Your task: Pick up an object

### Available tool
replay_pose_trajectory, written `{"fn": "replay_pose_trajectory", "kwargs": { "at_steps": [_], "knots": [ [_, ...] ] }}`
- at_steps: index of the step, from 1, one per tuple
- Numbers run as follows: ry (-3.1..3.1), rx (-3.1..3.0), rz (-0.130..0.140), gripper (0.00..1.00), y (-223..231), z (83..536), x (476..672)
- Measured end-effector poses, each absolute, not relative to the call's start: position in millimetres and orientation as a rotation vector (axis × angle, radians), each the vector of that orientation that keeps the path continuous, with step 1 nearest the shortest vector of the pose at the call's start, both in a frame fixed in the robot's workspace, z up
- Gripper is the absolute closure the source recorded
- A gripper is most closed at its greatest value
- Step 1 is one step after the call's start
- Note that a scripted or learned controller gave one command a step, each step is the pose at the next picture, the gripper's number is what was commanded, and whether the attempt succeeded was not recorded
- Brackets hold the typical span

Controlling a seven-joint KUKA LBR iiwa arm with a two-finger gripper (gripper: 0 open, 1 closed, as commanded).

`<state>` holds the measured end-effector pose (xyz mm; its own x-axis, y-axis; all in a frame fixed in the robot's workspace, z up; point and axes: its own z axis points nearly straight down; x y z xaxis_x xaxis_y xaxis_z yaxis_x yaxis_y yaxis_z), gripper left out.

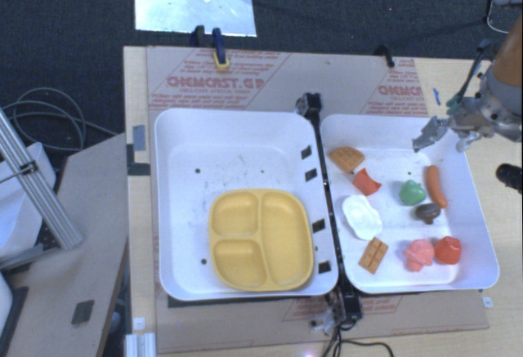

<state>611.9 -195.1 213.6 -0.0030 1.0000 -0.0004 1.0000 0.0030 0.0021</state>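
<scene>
The right bin point(474, 220) holds several toy foods: a tan waffle point(346, 158), a red piece point(366, 182), a green item point(413, 192), an orange sausage point(435, 185), a brown lump point(426, 212), a white piece point(361, 216), a brown bar point(373, 255), a pink item point(420, 254) and a red item point(447, 249). My gripper point(445, 140) hangs over the bin's far right corner, above and beyond the sausage. It is open, with nothing between its fingers.
The left bin point(188, 176) holds a yellow divided plate point(261, 238). A black divider point(323, 192) runs between the two bins. Grey metal framing point(33, 192) stands at the left beside the bench.
</scene>
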Motion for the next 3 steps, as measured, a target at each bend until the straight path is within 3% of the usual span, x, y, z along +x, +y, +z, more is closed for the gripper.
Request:
{"fn": "replay_pose_trajectory", "kwargs": {
  "at_steps": [2,3],
  "knots": [
    [2.224,2.221,-0.002,0.00,-206.0,117.3,587.8],
    [2.220,2.215,0.004,1.00,-206.7,131.6,590.1]
  ]
}}
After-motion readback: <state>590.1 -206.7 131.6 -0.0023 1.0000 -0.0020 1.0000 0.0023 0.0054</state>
